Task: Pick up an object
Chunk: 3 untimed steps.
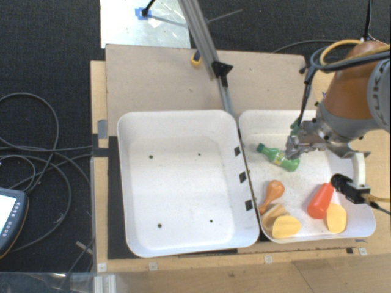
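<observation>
Gripper (292,152) down in right bin (366,224), touching green bottle (276,157); can't tell finger state. Orange and yellow pieces lie near my wrist.

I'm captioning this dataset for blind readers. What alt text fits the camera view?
A grey and orange robot arm's gripper sits low over a green bottle in the right white bin, which also holds a red object, an orange piece and two yellow pieces. Beside it lies the left white bin.

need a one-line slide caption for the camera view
Arm's gripper low over a green bottle in the right bin, with an orange bottle and yellow pieces nearby.
</observation>
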Each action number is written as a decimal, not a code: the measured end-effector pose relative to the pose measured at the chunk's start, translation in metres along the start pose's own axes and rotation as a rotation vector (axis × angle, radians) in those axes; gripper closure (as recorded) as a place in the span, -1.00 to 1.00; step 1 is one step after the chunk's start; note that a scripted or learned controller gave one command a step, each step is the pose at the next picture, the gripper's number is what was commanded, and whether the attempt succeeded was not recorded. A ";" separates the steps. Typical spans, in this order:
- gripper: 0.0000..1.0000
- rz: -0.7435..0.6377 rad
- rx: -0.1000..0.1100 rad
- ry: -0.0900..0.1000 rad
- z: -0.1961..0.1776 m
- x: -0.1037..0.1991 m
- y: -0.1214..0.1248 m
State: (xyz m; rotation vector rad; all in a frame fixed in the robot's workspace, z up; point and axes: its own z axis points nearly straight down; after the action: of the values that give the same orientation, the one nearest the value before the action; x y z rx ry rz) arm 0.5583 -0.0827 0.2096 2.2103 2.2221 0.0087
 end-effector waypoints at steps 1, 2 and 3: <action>1.00 0.000 0.004 0.001 -0.027 0.000 0.002; 1.00 -0.005 0.006 0.003 -0.035 0.050 0.017; 1.00 -0.005 0.006 0.003 -0.038 0.094 0.022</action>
State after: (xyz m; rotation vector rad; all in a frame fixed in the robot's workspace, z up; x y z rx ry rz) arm 0.5796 0.0116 0.2472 2.2093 2.2323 0.0046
